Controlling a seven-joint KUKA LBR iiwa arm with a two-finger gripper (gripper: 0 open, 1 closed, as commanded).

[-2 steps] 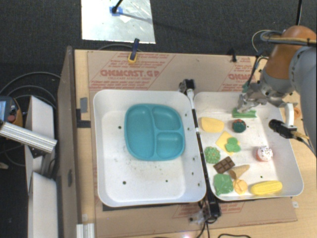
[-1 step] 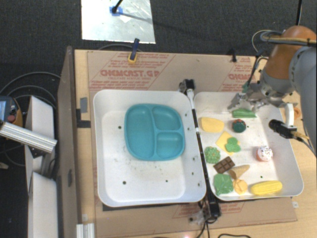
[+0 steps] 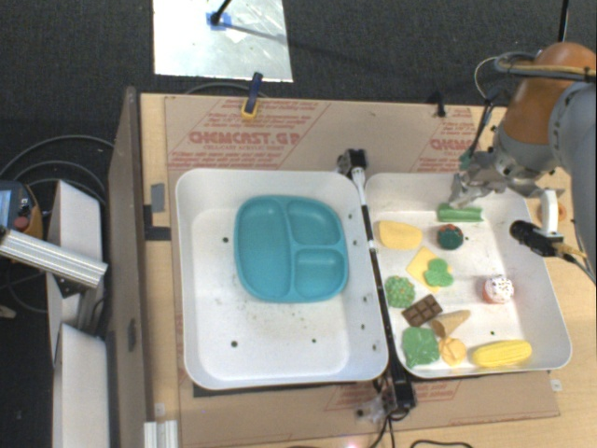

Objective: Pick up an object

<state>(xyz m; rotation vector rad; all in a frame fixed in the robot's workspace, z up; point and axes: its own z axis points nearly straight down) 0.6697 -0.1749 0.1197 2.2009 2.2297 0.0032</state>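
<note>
The right bin [image 3: 556,317] holds several toy foods. My gripper [image 3: 464,194] hangs over its far edge, just above a flat green bar [image 3: 460,214]. A dark green ball [image 3: 451,237] and a yellow wedge [image 3: 399,235] lie right in front of that bar. Closer to the front are a green clover shape [image 3: 437,273], a green floret [image 3: 399,291], a brown chocolate piece [image 3: 425,310], a cone [image 3: 451,322], a yellow corn cob [image 3: 502,353] and a pink-and-white cube [image 3: 498,289]. Nothing shows between the gripper's tips.
The left bin [image 3: 210,343] carries a teal divided plate [image 3: 290,248]. A ridge [image 3: 371,250] separates the two bins. A green leafy piece [image 3: 421,345] and a small orange piece [image 3: 453,351] sit at the right bin's front wall.
</note>
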